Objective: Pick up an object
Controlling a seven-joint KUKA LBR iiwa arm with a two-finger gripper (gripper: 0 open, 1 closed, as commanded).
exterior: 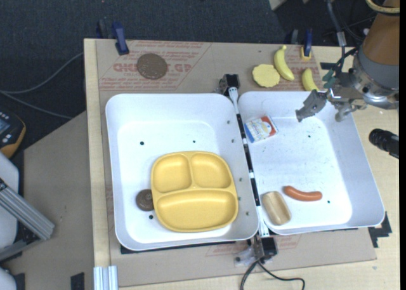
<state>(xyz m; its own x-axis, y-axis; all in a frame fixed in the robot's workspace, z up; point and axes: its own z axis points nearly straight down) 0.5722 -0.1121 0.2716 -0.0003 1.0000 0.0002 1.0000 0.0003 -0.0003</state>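
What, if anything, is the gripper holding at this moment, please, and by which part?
Nothing is held. The gripper hangs with open jaws above the right bin's far edge, apart from the carton and sausage.

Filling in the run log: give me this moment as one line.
claw: open, above right bin's far edge, holding nothing | right bin: carton, sausage, bun | left bin: yellow tray
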